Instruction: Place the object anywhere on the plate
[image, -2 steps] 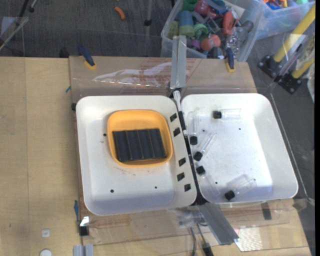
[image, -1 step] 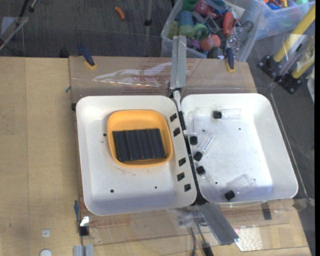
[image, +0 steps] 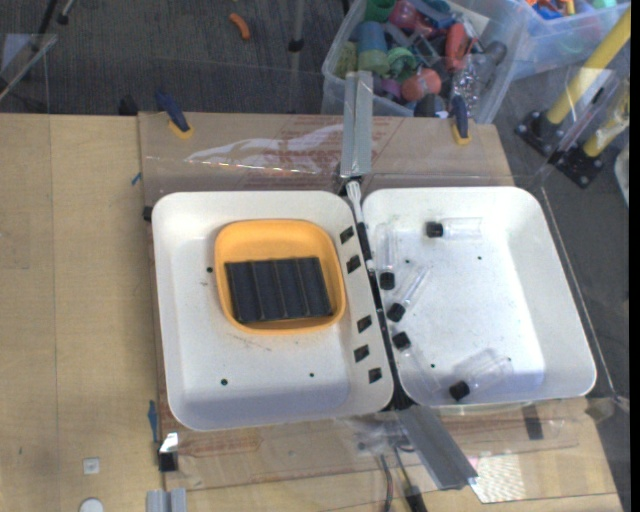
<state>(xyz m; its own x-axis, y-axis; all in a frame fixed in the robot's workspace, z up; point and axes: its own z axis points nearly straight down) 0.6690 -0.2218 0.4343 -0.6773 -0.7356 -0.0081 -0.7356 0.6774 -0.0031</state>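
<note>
A black ribbed block (image: 278, 290) lies on an orange plate (image: 232, 250) in a white bin (image: 185, 300).

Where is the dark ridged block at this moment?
In the camera view, the dark ridged block lies flat on the orange plate, which sits in the left white bin, toward its upper middle.

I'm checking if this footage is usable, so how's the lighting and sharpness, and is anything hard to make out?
Camera view: soft, even light with faint shadows; slightly blurry overall. The orange plate and dark ridged object on it read clearly. The clear tubes in the right bin nearly vanish against the white, leaving mainly their black caps.
</note>
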